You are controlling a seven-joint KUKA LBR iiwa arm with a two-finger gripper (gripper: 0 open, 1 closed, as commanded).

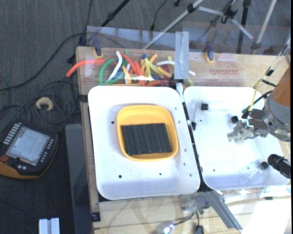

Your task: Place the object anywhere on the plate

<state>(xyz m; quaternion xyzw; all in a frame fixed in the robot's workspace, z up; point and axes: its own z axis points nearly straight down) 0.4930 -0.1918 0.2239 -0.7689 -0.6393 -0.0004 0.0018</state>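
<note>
While the left bin [102,179] carried the yellow plate [146,115] with a dark ribbed slab [145,138] on it, the right bin [219,172] lay under the gripper [234,133] at three o'clock, whether open or closed I could not tell, with a small black object [204,106] at its eleven o'clock

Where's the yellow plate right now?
The yellow plate sits in the middle of the left white bin, holding a dark ribbed slab, just below the pile of coloured tubes.

Glossy yellow plastic plate [145,115], matt ribbed black slab [145,138]
</note>
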